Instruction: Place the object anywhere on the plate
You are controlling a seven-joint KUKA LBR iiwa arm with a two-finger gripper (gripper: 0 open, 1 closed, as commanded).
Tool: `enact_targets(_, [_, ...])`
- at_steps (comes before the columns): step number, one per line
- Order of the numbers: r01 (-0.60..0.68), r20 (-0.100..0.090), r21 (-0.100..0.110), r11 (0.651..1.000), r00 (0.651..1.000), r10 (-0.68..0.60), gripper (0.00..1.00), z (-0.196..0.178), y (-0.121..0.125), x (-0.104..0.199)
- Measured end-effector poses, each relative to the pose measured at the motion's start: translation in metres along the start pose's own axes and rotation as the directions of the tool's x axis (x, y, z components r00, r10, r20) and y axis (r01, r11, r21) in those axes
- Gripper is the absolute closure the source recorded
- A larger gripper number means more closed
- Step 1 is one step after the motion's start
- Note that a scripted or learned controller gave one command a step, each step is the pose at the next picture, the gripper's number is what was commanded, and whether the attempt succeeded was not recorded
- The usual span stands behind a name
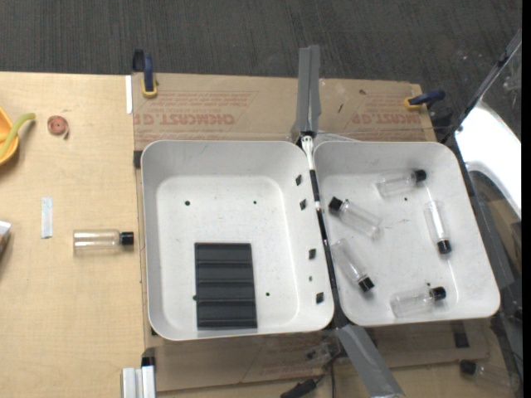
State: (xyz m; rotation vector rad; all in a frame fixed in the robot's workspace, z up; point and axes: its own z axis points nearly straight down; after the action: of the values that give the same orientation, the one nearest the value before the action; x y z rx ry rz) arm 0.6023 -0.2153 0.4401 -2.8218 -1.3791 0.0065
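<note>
Five vials on one side, the plate on the other

I cannot tell whether the end effector is apart or together. Five clear, black-capped vials lie scattered on their sides in the right bin, apart from one another. The dark ribbed plate lies flat in the left bin, near its front wall, with nothing on it. A sixth vial lies on the wooden surface, left of both bins.

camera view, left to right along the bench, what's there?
Orange object at the edge → loose vial on the bench → left bin → dark ribbed plate → right bin, holding five vials.
</note>
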Motion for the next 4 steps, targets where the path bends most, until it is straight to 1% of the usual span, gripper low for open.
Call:
enact_targets(1, [-0.190, 0.000, 0.000, 0.982, 0.982, 0.190, 0.00, 0.000, -0.004, 0.054])
enact_targets(2, [-0.378, 0.000, 0.001, 0.926, 0.926, 0.378, 0.00, 0.000, 0.020, 0.010])
enact_targets(3, [-0.544, 0.000, 0.001, 0.839, 0.839, 0.544, 0.00, 0.004, 0.008, 0.066])
enact_targets(4, [-0.596, 0.002, 0.003, 0.803, 0.803, 0.596, 0.00, 0.011, 0.022, 0.016])
